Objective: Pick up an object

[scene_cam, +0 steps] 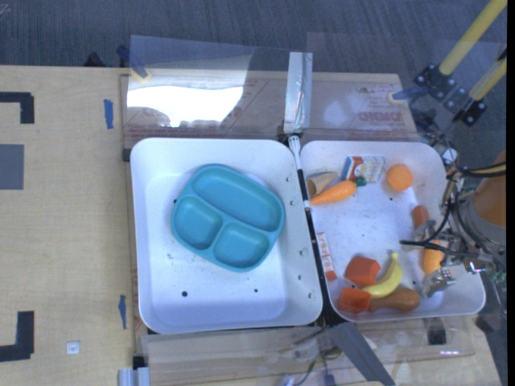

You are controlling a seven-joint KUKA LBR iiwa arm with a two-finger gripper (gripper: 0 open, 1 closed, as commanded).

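Claw (438, 281) sits low over the right bin's (362, 223) right side, near the front corner, cables bunched above it. Cannot tell whether it's open or closed, too small and cluttered, and nothing is visibly held.

Right bin contents:
- banana (388, 277) near the front, curved, lying across a red block (364, 268) and a brown piece (396, 299)
- another red-orange piece (352, 299) at the front edge, touching the brown piece
- carrot (335, 192) toward the back left, tip pointing left, next to a tan wedge (321, 181)
- small printed box (364, 168) at the back, just beside the carrot's leafy end
- orange (398, 178) in the back right
- small reddish item (420, 215) along the right side, and an orange piece (432, 260) just beside the claw

Left bin (161, 280) holds a blue divided plate (228, 216), three compartments, sitting roughly centre.

Arm's orange band (491, 203) shows at the right edge. Both bins side by side on the desk (56, 240), touching along the middle divider.
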